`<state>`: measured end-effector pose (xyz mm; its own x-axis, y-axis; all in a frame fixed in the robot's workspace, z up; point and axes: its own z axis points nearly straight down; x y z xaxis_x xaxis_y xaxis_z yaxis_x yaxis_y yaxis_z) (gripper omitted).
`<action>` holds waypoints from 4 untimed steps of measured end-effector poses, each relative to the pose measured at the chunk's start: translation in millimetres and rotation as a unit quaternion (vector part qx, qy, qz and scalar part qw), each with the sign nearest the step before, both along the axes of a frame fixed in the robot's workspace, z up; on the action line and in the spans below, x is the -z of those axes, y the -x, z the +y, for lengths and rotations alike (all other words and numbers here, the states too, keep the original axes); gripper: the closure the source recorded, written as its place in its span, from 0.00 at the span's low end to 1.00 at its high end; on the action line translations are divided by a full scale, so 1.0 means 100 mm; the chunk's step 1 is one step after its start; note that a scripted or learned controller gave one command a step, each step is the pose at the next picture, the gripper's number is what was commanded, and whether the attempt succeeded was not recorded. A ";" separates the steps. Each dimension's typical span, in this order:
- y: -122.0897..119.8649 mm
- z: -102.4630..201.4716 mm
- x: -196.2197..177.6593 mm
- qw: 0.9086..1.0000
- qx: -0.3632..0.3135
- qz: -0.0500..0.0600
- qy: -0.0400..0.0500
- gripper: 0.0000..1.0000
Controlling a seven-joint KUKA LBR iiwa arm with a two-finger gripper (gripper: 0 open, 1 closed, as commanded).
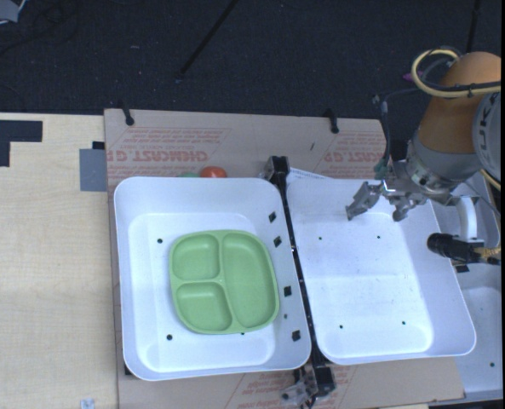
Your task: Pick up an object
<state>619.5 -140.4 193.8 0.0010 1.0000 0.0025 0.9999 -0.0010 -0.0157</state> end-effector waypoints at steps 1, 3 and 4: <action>-0.03 0.00 -0.08 1.000 -0.001 -0.006 0.001 0.00; -0.01 -0.03 0.97 1.000 -0.001 -0.004 0.001 0.00; 0.00 -0.02 1.07 1.000 0.000 -0.006 0.001 0.00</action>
